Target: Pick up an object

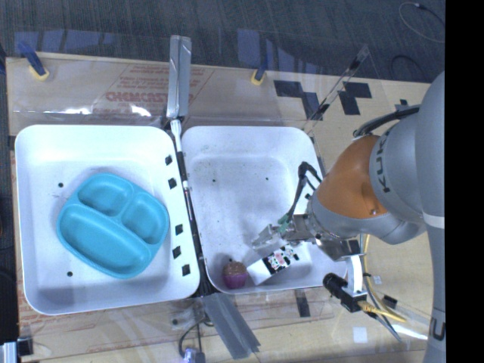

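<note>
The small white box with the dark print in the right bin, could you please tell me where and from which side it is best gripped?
Grip the white box across its short width, coming from above. It lies flat and slanted near the right bin's front wall, with the purple ball beside its left end, so pinching the long sides looks clearest. The gripper is just above it.

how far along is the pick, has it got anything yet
Done: the grey arm has reached into the right white bin, with its claw low near the small white box with dark print. In hand: nothing visibly gripped. Left: grasp and lift the box or the small purple round object, both resting on the bin floor.
</note>
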`<state>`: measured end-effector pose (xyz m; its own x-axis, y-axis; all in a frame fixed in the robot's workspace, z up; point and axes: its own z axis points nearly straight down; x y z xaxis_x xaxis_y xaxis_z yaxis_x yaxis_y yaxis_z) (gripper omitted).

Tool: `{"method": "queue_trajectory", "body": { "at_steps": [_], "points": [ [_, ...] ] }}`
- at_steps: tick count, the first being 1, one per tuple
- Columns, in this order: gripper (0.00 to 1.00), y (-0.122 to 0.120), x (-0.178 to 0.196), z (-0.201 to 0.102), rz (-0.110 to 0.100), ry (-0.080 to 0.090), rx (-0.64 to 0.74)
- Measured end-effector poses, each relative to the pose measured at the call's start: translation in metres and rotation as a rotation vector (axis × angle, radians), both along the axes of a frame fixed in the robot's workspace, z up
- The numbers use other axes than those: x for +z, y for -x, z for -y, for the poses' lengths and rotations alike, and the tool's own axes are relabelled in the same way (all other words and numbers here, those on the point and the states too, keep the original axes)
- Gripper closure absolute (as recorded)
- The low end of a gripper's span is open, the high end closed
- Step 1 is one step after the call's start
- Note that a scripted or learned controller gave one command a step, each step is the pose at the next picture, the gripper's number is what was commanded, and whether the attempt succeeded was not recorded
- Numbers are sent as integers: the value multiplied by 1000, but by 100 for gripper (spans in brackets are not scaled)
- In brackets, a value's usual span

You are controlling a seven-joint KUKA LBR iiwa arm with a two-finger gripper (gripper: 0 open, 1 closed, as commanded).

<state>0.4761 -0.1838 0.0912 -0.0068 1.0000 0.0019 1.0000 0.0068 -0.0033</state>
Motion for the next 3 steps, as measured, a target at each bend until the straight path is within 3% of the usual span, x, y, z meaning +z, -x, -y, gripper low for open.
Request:
{"method": "queue_trajectory", "body": {
  "at_steps": [1,2,3],
  "points": [
    [100,-1,10,0,-1,0,6],
    [0,-1,10,0,-1,0,6],
    [0,-17,0,-91,-1,0,4]
  ]
}}
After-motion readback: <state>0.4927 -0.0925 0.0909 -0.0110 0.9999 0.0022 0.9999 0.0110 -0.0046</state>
